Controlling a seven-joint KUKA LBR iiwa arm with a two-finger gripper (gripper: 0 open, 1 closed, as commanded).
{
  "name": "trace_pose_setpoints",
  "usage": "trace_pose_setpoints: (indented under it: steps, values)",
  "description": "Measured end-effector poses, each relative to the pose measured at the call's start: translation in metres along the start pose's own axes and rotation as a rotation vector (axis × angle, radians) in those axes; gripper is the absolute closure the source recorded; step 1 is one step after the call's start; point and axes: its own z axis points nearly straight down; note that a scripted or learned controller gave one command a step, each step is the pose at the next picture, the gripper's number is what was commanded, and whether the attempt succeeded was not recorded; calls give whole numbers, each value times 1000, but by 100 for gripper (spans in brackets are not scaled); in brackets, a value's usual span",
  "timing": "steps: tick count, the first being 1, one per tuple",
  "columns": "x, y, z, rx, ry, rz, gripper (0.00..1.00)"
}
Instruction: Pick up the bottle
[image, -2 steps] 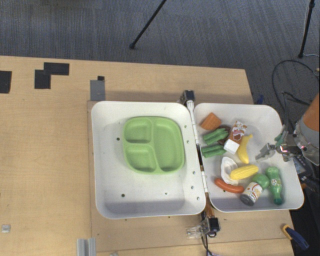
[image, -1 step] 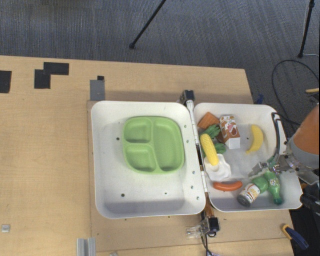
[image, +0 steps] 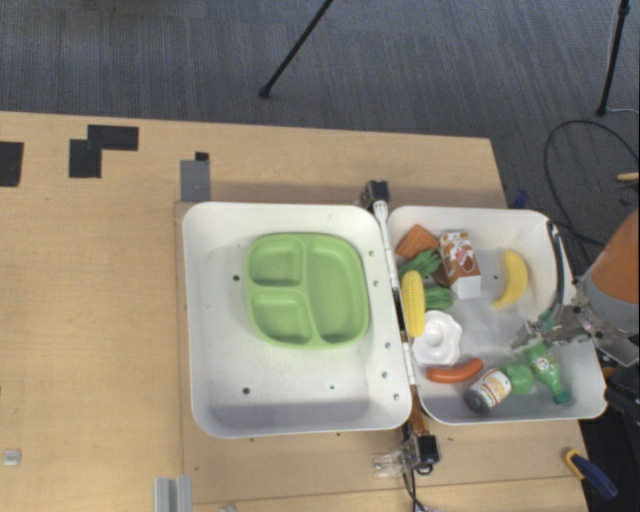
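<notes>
Gripper: the gripper (image: 545, 335) is seen in the right bin (image: 500, 218), just above the green bottle (image: 549, 372); whether it is spread or pressed together cannot be told, and nothing is seen held.

Arm: the arm (image: 615, 275) is seen reaching in past the bin's right wall, beyond the bottle.

Bottle: it is found lying on its side near the bin's lower right corner, directly under the gripper, with its cap end pointed toward that corner.

Handling: it is judged to be light, stiff plastic with a smooth, rounded skin (likely to roll or slip if pinched off-centre). It would best be taken across the widest part of the body, not at the narrow neck.

Beside the bottle: a small jar (image: 488, 390) is seen just to its left, almost touching, and a sausage (image: 455, 373) lies further left.

Further from the bottle: a banana (image: 513, 277), a carton (image: 459, 260), a corn cob (image: 412, 303), a white cup (image: 438, 337), a green vegetable (image: 430, 270) and an orange wedge (image: 417, 241) are spread up and to the left.

Farthest from the bottle: a green tray (image: 305, 289) lies in the left bin (image: 215, 330).

Count: one bottle, one of each other item, two bins.
</notes>
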Motion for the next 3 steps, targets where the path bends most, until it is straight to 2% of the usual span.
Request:
trace_pose_setpoints:
  steps: [1, 2, 3]
  values:
    - [40, -1, 22, -8, -6, 94, 100]
    - [83, 7, 21, -11, -10, -362, 100]
    - [137, 52, -74, 2, 2, -88, 100]
